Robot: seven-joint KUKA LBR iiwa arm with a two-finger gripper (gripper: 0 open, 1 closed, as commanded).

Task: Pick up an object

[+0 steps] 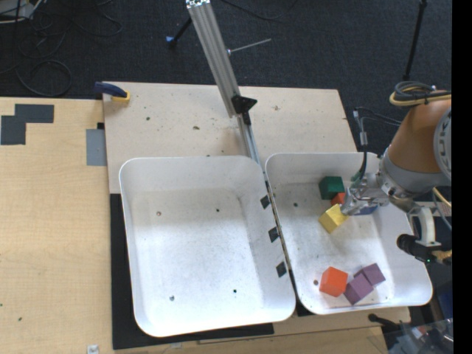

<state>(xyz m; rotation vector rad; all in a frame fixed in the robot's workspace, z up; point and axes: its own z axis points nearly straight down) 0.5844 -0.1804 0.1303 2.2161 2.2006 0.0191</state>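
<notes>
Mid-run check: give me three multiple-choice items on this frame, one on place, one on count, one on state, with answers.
1. Which bin holds the blocks?
A. right bin
B. left bin
C. both

2. How many purple blocks lie near the right bin's front edge?
A. none
B. two
C. four

3. How does the yellow block sit?
A. raised well above the bin
B. on the bin floor by the claw
C. outside the bins

Answers:
1 A: every block lies in the right bin.
2 B: two purple blocks lie beside the orange block.
3 B: the yellow block rests on the floor beside the claw.
</notes>
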